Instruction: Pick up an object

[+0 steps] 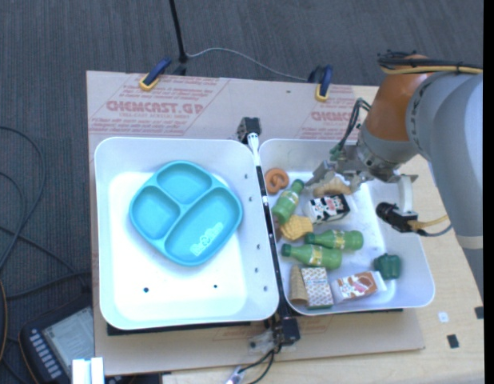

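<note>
Clutter fills the right bin (407,294) on the table: three green bottles (335,239), a donut (275,180), two cartons, a waffle block, a green pepper. All look light, stiff plastic toys; bottles are slippery, best pinched across the body. Left bin holds one blue plate (185,212). The claw (336,176) hangs over a tan piece at the far side; its opening I cannot tell.

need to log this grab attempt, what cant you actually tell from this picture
- Gripper, camera view: the wrist hangs over it, so whether anything sits between its fingers cannot be made out.
- Tan item under the gripper: partly covered by it, too small to name.
- Black-and-white carton: its print is too small to read.
- Arm: cut off by the right edge.
- Dark device at bottom left: cut off by the lower edge.
</note>
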Available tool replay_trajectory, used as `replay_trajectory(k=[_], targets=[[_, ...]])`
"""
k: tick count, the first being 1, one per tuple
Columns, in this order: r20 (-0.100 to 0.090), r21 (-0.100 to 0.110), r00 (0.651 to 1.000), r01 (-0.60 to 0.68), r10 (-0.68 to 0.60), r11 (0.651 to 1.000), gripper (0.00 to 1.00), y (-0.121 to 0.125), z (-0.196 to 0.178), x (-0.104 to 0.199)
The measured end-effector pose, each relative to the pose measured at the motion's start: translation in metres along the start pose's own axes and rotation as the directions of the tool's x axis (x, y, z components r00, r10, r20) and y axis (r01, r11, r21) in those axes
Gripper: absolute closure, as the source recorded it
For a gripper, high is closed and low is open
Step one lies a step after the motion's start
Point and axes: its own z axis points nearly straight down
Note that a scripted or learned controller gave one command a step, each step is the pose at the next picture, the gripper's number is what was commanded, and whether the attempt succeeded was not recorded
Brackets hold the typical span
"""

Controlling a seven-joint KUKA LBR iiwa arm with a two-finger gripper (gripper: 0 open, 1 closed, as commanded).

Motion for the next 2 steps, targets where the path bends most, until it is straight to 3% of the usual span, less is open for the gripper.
replay_trajectory(k=[1,2], targets=[[0.0,-0.001,1.0,0.001,-0.001,1.0,1.0,0.001,-0.01,0.0],[-0.004,0.004,1.0,0.001,-0.001,1.0,1.0,-0.003,-0.129,0.059]])
